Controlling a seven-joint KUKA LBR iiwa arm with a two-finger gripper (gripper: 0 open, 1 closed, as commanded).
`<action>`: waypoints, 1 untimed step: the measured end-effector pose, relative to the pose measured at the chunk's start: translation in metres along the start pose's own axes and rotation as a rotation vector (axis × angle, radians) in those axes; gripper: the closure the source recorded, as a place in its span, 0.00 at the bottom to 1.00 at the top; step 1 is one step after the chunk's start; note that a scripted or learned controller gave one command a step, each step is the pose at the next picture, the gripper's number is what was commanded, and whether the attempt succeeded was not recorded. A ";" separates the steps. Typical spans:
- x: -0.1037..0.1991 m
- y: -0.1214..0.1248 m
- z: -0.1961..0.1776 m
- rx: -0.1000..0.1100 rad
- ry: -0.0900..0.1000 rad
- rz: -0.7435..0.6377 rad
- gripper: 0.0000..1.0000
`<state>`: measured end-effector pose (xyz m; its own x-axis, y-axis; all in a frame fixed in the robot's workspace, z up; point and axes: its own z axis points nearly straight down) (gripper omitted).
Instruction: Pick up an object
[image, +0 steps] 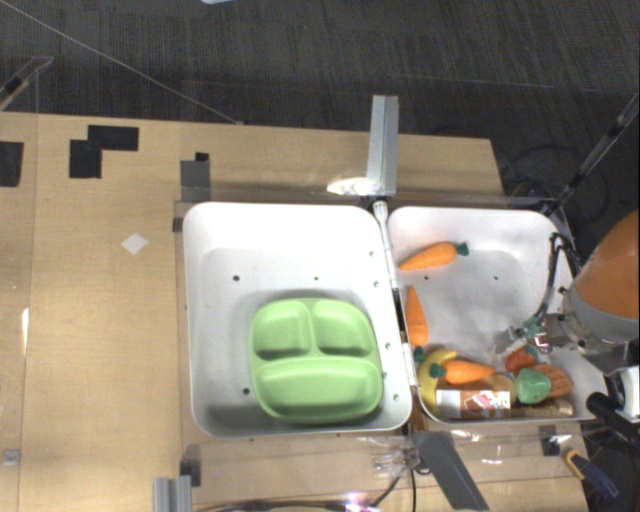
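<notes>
Against the right bin's (470, 240) near wall we see most items crowded; its far half has open room. One carrot (430, 256) lies there, long axis roughly left-right, green top toward the arm. Hand (530, 335) hovers by the right wall; we cannot tell its opening.

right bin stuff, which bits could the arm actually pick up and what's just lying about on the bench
For the job:
- carrot near the top
- carrot along the divider
- carrot in the pile
- banana
- green toy
- flat packet
- the hand, low over the pile

Just lying about:
- green divided plate in the left bin
- metal post
</notes>
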<state>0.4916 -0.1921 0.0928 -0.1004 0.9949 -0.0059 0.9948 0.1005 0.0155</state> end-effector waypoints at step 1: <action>0.002 0.004 -0.012 -0.006 0.002 -0.003 1.00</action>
<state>0.4948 -0.1897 0.1050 -0.1035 0.9946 -0.0035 0.9944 0.1035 0.0214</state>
